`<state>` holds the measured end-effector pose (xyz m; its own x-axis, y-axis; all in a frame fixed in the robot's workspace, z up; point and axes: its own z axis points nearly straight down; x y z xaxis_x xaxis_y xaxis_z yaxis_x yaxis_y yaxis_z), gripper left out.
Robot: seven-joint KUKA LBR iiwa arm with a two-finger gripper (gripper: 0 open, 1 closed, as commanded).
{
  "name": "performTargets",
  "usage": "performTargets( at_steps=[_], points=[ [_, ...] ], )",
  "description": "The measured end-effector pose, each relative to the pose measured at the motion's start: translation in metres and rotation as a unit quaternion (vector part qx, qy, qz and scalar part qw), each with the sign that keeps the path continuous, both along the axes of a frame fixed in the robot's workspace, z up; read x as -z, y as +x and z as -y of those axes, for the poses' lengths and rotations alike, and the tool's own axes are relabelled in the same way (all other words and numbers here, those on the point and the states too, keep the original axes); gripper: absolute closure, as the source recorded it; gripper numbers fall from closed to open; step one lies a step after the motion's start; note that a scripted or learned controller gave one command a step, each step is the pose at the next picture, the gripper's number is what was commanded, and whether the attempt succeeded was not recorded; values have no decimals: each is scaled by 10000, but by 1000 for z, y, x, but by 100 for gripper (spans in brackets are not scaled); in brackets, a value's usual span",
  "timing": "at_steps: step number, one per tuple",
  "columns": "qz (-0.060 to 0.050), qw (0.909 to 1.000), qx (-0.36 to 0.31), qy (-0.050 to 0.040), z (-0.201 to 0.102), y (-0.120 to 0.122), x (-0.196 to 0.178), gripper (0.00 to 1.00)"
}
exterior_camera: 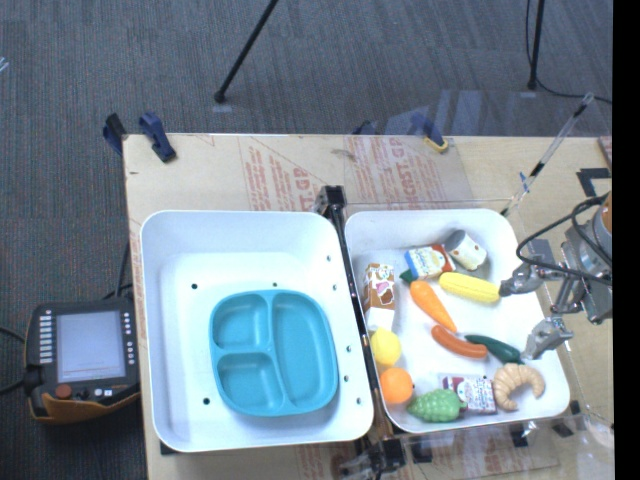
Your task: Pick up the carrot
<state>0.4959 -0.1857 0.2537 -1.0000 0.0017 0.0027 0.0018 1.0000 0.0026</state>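
Note:
The carrot point(433, 304) is orange with a green top and lies slanted in the middle of the right bin point(500, 223). A yellow corn cob point(469, 287) lies just to its right, and a red sausage point(458, 342) sits below it. My gripper point(533, 313) hovers over the bin's right edge, well to the right of the carrot. Its two fingers point(520, 285) are spread open with nothing between them.
Around the carrot in the right bin are small cartons point(427, 260), a lemon point(385, 347), an orange point(396, 385), a green bunch point(436, 405), a croissant point(518, 383) and a dark green vegetable point(493, 348). The left bin point(180, 238) holds a blue divided plate point(272, 352).

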Motion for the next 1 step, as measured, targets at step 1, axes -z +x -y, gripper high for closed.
performTargets(
  at_steps=[1],
  points=[
    [44,10000,42,-9,-19,21,156,0]
  ],
)
